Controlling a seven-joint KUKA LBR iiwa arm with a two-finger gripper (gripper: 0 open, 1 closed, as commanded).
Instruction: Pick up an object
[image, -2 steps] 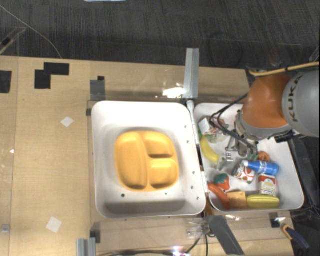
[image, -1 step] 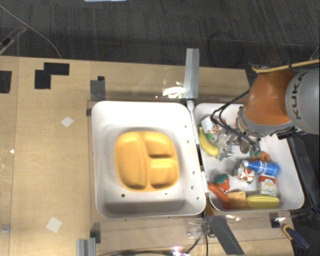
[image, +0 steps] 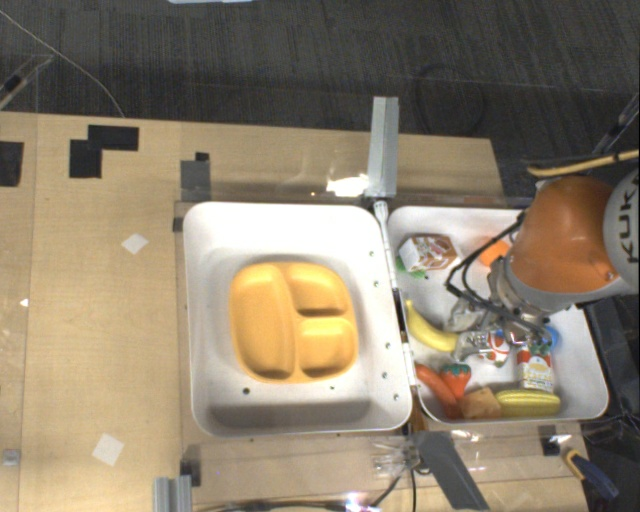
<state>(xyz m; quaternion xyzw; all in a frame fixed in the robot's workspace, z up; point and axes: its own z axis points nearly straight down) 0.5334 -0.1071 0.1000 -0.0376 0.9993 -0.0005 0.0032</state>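
The right bin (image: 590, 390) holds several small items. A brown and white packet (image: 428, 252) lies at its back left, and a yellow banana (image: 428, 330) lies along its left side. An orange carrot (image: 438, 383) and a brown lump (image: 481, 403) sit at the front left. At the front are a yellow oblong piece (image: 528, 403) and a small bottle (image: 537, 371). My gripper (image: 490, 328) hangs low over the middle of this bin, just above a red and white item (image: 490, 347) and right of the banana. The arm's orange band (image: 562, 238) hides the bin's back right.
The left bin (image: 205, 300) holds a yellow divided tray (image: 292, 320) in its middle. A metal post (image: 384, 145) stands behind the seam between the bins. Black cables (image: 470, 275) loop from the wrist over the right bin. Wooden bench top lies to the left.
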